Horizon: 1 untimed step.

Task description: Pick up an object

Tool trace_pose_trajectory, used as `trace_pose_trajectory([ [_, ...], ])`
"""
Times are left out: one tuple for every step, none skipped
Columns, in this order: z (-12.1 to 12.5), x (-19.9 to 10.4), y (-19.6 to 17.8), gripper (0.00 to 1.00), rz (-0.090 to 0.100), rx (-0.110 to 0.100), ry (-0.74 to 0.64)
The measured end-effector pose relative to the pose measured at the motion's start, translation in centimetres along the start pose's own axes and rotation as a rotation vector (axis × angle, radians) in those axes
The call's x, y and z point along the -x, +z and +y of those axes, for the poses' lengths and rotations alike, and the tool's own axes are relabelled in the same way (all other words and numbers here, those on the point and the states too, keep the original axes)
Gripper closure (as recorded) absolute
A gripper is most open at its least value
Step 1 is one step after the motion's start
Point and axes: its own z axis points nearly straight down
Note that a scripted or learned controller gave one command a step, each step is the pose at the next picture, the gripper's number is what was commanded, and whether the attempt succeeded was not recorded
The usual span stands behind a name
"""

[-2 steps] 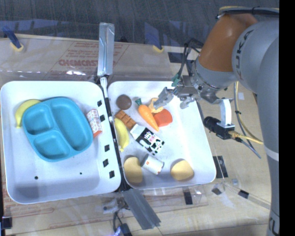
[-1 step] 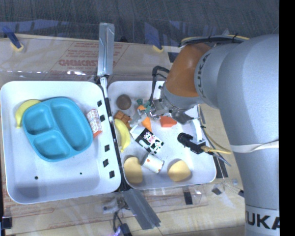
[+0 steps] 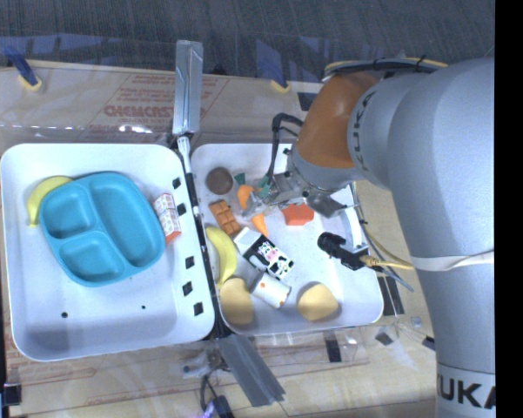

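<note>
One gripper [image 3: 268, 190] low in right bin [image 3: 365, 307], fingers' spread unclear, near orange block [image 3: 298, 215]

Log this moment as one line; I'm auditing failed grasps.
arm: over right bin | gripper: low among small items near orange block | grasp: unconfirmed | left bin: blue tray

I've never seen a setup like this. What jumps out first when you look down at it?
The big grey arm with its orange band fills the right side, its claw low over the right bin, among a clutter of small toy foods. In the left bin, a bright blue divided plate stands out, a yellow banana peeking from behind it.
</note>
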Motion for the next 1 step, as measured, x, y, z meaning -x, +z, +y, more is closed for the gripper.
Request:
trace_pose_trajectory([
  [2.72, -0.4, 1.32, 1.0, 0.0, -0.002, -0.187],
])
